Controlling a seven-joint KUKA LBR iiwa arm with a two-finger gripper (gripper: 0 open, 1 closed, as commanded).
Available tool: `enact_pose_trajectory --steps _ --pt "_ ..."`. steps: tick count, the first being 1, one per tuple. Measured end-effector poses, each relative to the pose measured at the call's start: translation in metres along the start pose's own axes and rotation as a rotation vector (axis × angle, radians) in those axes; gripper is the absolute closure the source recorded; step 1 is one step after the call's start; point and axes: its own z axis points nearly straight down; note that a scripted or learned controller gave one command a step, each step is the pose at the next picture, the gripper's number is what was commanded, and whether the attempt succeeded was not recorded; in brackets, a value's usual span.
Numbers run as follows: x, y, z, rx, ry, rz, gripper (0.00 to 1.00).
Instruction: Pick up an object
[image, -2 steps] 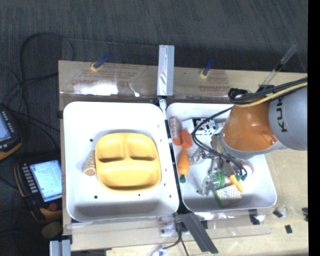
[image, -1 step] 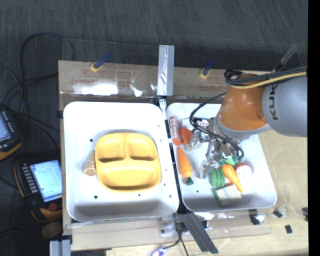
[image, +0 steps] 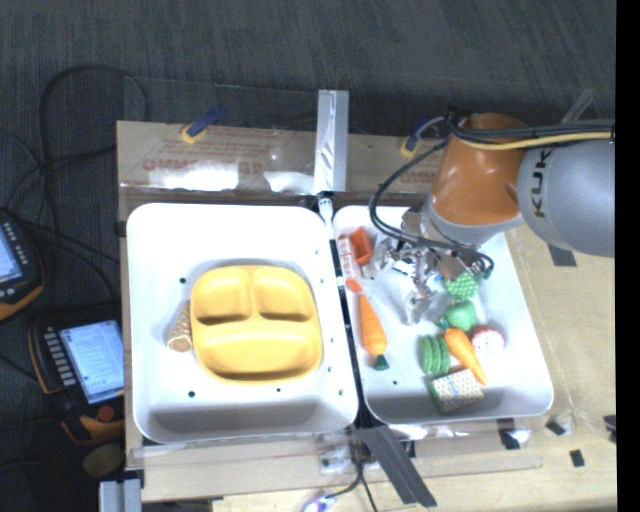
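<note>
- Nearest the camera, at the right bin's (image: 535, 395) near edge, lies a small green-and-tan patterned block (image: 455, 388), with a dark green ridged toy vegetable (image: 434, 353) touching it on the far side.
- Just beyond, a short orange toy carrot (image: 464, 355), a white-and-red round toy (image: 489, 341) and a bright green rounded toy (image: 460, 317) crowd together towards the bin's right side.
- A long orange toy carrot with a green tip (image: 373, 328) lies along the right bin's left wall (well apart from the cluster).
- In the left bin (image: 145, 300), a yellow divided plastic tray (image: 256, 320) fills the middle, a tan cone-shaped toy (image: 180, 327) against its left edge.
- Farther back, the gripper (image: 425, 298) hangs over the right bin's middle, just beside the bright green rounded toy; whether it is clenched or released cannot be told, and nothing is visibly held.
- Judged from this, no object is lifted yet; the grasp and raise remain.
</note>
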Motion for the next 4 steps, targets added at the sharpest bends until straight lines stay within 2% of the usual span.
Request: enact_pose_trajectory --steps 1,2,3,4 --pt "0.048 0.010 -0.001 -0.001 -0.003 0.136 0.00" --pt "0.131 0.009 -0.003 0.004 0.000 -0.001 0.00" --pt "0.129 0.009 -0.014 0.007 -0.002 -0.002 1.00" --pt "0.129 0.009 -0.013 0.006 -0.002 -0.002 0.00"
